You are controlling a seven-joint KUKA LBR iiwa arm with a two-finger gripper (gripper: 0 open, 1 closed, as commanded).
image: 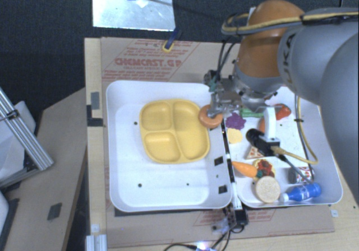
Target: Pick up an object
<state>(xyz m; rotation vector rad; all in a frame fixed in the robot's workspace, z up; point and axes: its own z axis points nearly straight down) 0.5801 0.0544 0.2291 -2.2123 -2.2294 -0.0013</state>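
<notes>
The gripper (pixel 216 111) was seen low over the divider (pixel 227 157) between the two white bins, just beside the right edge of the yellow sectioned plate (pixel 171 131). A tan doughnut-shaped ring (pixel 210 117) lay directly under it, overlapping the plate's right rim. Whether the ring was pinched or merely touched could not be told, since the finger tips were hidden by the wrist hardware.

To the right of the plate, past the divider, the right bin (pixel 328 185) was crowded: a purple piece (pixel 235 121) and a pale yellow piece (pixel 235 136) lay nearest, with an orange carrot (pixel 244 168), a round cracker-like disc (pixel 267 189) and a blue bottle (pixel 301 192) farther off toward the front. The left bin (pixel 126 180) was occupied by the plate alone.

The ring was judged to be the object being attempted. For the step to be done well, one finger would best be placed through the hole and one outside, so that the band is squeezed rather than the whole width. A straight vertical lift would be advised, so that the ring is not dragged against the plate's rim or the divider. A slip was thought likely if only the rounded outer edge were caught.
</notes>
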